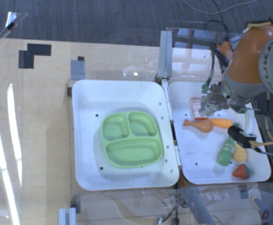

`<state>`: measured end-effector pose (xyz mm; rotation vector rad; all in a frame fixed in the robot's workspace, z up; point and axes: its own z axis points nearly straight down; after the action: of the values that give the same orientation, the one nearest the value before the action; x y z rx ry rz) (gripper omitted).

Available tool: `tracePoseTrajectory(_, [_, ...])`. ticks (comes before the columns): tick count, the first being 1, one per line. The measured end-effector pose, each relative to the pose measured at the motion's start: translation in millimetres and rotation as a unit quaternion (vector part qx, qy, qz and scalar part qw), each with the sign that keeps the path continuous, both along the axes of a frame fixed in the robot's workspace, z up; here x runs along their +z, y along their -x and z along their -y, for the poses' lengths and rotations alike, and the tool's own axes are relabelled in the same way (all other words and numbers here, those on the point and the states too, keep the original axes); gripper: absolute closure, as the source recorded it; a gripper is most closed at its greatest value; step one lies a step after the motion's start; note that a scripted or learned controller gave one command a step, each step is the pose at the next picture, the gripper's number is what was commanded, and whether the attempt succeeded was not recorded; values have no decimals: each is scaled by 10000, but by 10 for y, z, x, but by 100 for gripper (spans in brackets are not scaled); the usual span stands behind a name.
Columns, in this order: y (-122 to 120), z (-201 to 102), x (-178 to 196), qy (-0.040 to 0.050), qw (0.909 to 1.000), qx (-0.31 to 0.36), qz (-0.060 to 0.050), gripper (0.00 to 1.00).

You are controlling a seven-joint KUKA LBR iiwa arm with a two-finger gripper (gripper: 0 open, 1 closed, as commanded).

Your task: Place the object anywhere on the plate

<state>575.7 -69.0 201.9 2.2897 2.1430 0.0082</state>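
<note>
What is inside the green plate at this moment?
The green plate in the left bin shows three bare compartments. The toy foods, such as the carrot, lie in the right bin. The bin floor under the plate is covered.

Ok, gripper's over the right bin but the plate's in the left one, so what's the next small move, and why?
Probably lower the gripper toward the toy drumstick just below it in the picture. The green plate in the left bin has nothing on it, and all the toy foods lie in the right bin, so something has to be picked first.
</note>
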Motion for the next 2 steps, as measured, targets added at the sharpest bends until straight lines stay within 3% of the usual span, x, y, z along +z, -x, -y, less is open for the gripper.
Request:
tracePoseTrajectory(1, [170,387,1155,42,9691,2466,36,100])
tracePoseTrajectory(2, [544,-99,91,12,9730,2307,-13,100])
